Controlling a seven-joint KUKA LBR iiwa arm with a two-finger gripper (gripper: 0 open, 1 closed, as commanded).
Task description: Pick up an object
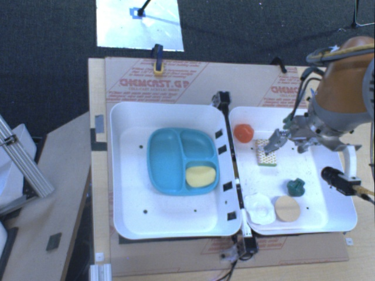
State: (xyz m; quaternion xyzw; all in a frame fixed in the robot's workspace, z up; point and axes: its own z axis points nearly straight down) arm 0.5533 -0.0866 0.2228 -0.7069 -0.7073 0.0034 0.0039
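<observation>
White plastic bins [129, 215], gripper [273, 143] grip unclear over flat speckled sponge [266, 156], round orange ball [244, 133]

We see a bench [99, 174] covered with a sheet of clear plastic printed with red lettering [155, 84]. A yellow clamp [158, 63] grips that sheet at its far edge, and a black clamp [280, 65] sits further right on the same edge. Beyond the bench lies dark carpet [47, 28], with a shiny metal plate [139, 16] resting on it. At the left we notice a slanted aluminium rail [20, 157].
</observation>
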